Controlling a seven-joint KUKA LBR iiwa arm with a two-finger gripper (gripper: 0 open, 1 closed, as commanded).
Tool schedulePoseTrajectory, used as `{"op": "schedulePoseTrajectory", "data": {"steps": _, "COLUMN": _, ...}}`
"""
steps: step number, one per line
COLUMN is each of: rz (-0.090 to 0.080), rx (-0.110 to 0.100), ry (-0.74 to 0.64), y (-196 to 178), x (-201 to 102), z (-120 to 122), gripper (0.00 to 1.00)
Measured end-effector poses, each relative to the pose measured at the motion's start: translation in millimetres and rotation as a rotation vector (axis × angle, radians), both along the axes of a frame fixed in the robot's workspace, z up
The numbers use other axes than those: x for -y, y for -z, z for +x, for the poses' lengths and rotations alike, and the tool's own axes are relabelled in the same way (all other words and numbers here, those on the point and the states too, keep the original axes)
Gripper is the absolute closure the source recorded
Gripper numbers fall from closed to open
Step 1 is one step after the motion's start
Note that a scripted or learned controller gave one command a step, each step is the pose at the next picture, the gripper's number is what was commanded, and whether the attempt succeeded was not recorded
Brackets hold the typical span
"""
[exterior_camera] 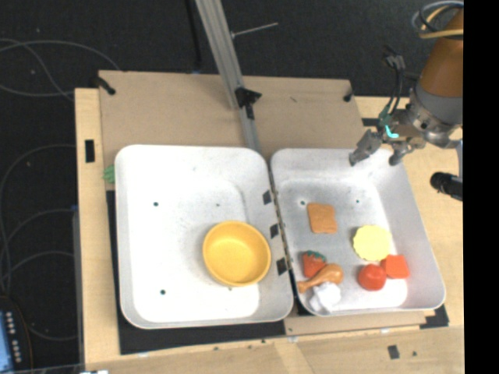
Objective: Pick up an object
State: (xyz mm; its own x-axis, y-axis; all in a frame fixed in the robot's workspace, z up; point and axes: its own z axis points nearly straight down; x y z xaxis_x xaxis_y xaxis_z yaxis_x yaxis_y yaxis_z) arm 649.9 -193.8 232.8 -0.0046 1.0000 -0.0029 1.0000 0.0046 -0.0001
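My gripper [377, 153] hangs over the far right corner of the right bin [343, 170], fingers spread apart with nothing between them. Below it in that bin lie a tan cracker-like square [321, 218], a pale yellow disc [372, 242], a red round piece [371, 277], an orange block [396, 266], a strawberry-like red piece [313, 262], a brown drumstick shape [323, 276] and a white crumpled piece [327, 295]. A yellow bowl [236, 252] sits in the left bin [156, 185].
A slanted metal post [222, 49] rises from the bench behind the bins. The divider with black clips [274, 228] separates the two bins. The arm's orange band [442, 68] is at the right edge.
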Motion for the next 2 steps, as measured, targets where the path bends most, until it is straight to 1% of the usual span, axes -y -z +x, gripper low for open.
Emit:
{"op": "schedulePoseTrajectory", "data": {"steps": 1, "rz": 0.0, "rx": -0.002, "ry": -0.001, "y": 46.4, "x": -4.8, "z": 5.9, "gripper": 0.0}}
{"op": "schedulePoseTrajectory", "data": {"steps": 2, "rz": 0.0, "rx": -0.005, "ry": 0.002, "y": 109.4, "x": -1.3, "z": 6.9, "gripper": 0.0}}
